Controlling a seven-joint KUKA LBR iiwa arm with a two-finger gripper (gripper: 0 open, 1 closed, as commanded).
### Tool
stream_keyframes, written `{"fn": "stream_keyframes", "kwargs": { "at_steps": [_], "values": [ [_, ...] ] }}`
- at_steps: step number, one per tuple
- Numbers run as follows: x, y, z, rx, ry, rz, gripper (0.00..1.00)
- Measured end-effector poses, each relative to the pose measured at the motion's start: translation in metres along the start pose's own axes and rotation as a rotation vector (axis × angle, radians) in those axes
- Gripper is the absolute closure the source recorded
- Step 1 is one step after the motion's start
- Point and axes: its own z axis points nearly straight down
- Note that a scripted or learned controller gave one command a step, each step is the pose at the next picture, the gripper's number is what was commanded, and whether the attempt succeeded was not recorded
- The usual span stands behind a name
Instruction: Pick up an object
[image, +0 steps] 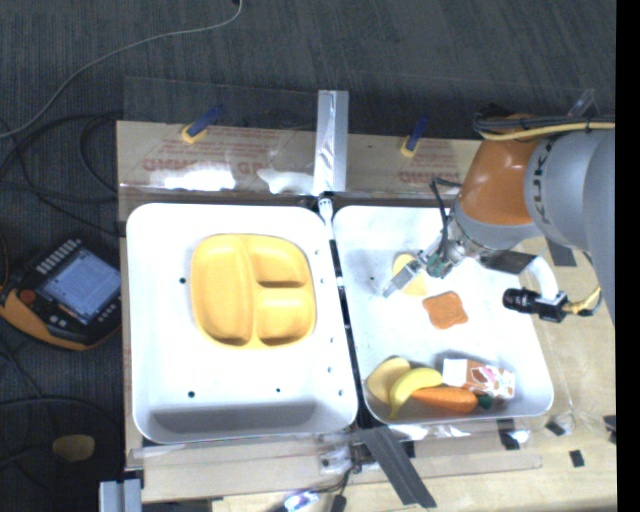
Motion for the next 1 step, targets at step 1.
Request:
{"fn": "stream_keyframes", "kwargs": {
  "at_steps": [1],
  "values": [
    [-0.0252, 0.0333, 0.0142, 0.02, 0.014, -0.159, 0.0]
  ]
}}
